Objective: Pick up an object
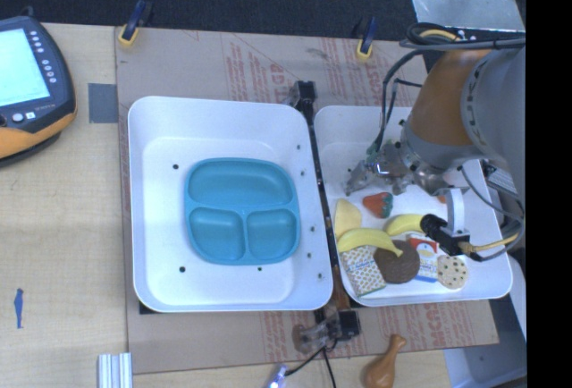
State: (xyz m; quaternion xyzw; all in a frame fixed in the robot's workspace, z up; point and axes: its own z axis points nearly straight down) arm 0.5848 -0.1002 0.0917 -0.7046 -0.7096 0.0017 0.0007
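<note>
With the end effector (386,173) seemingly spread wide above the strawberry (378,203) at centre right, the neighbouring banana (405,223) could be nudged instead.

You're looking at a robotics lab: a teach pendant (27,82) rests far left of the tool (386,173), clamps (132,25) pin cardboard (223,64) to the wooden bench (54,225), and cables (393,91) loop just above the tool.

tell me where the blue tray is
In the camera view the blue tray lies in the middle of the left bin, apart from the right bin's toy food.
</note>
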